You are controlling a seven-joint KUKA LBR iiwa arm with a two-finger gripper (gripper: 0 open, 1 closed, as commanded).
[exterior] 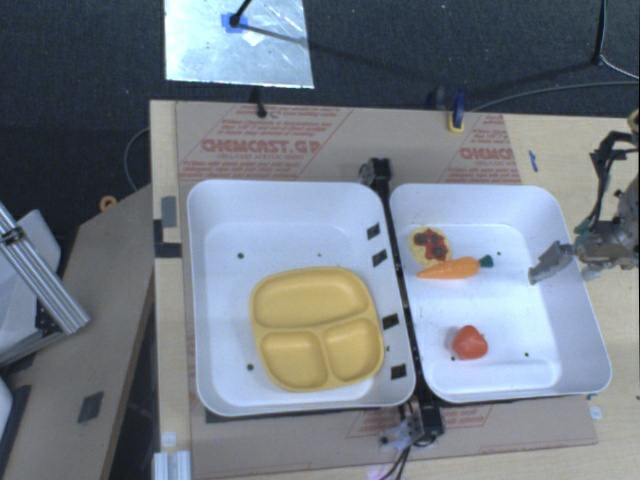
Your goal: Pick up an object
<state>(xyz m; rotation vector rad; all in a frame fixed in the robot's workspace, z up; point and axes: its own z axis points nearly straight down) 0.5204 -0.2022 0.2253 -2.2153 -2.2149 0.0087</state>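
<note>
In the right bin [560, 368] lie an orange carrot with a green tip [450, 267], a small yellow piece topped with red and dark spots [430, 241] just behind it, and a red tomato-like object [469, 342] nearer the front. My gripper [550, 263] comes in over the bin's right rim, to the right of the carrot and well apart from it. Nothing is seen between its fingers.
The left bin [215, 268] holds a yellow three-compartment tray [315, 326]. A divider with black clips [385, 268] runs between the bins. A shiny foil sheet [238, 30] lies on the dark floor behind the bench. Cables run at the back right.
</note>
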